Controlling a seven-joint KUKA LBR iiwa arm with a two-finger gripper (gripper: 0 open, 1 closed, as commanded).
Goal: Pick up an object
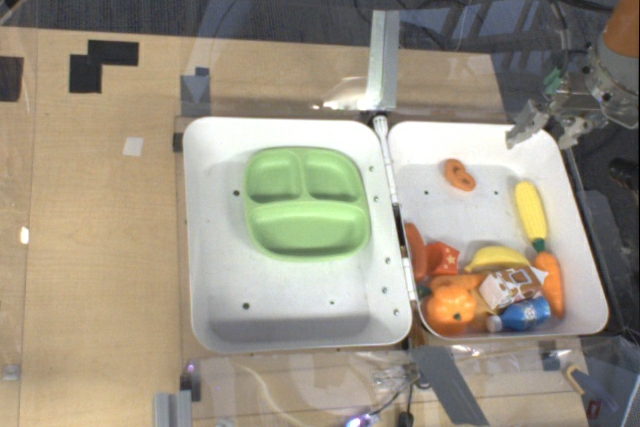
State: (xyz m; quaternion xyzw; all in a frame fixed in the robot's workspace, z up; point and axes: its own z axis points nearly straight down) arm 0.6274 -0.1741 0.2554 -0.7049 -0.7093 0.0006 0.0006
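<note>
Two white bins sit side by side on your bench, and the right bin (480, 140) is where all the loose stuff is. You've got a small orange ear-shaped piece (460, 175) lying alone near the back, well apart from everything else. A yellow corn cob (529, 209) lies along the right wall, with an orange carrot (550, 281) just below it. The front corner is crowded: a banana (498, 258), a red piece (436, 260), a round orange fruit (451, 307), a small printed carton (508, 289) and a blue item (524, 315) all packed touching each other. The left bin (215, 215) holds a green divided plate (305, 202). Your gripper (548, 120) hangs at the right bin's far right corner, over the rim, nothing between its fingers, but can't tell if they're spread or closed.
</note>
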